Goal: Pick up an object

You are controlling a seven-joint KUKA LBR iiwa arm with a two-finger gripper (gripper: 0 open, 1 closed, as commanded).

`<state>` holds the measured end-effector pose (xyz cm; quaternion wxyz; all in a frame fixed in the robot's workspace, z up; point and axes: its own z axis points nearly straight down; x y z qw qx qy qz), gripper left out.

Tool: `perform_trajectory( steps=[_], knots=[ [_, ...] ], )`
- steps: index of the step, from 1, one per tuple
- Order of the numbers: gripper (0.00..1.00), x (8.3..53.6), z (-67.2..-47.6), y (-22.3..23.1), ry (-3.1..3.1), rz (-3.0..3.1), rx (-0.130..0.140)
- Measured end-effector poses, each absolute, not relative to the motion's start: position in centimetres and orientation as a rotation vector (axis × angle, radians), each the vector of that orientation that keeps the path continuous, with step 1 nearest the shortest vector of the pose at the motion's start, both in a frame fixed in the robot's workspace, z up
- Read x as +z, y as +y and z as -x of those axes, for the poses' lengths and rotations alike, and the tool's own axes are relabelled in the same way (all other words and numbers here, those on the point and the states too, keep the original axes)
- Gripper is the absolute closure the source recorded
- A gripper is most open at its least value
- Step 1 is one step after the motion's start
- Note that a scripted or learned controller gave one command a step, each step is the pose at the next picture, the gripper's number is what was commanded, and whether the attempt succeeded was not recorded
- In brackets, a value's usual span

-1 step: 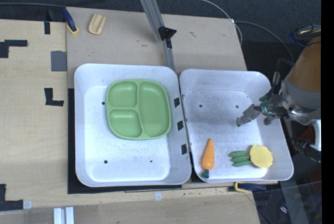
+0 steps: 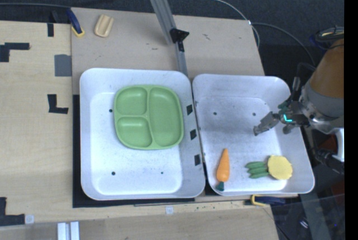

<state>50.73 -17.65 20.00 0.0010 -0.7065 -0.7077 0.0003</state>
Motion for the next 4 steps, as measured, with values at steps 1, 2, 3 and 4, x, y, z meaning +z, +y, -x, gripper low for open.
perform_trajectory(
  steps=[1, 2, 3, 4],
  knots=[
    [0.0, 15.6, -50.8, -17.9, -2.219, 2.217, 0.006],
    [0.0, 9.8, -49.8, -18.4, -2.217, 2.217, 0.007],
    [0.0, 9.0, -49.8, -18.4, -2.223, 2.22, 0.003],
    [1.0, 10.0, -49.8, -18.3, -2.222, 2.218, 0.002]
  ],
)
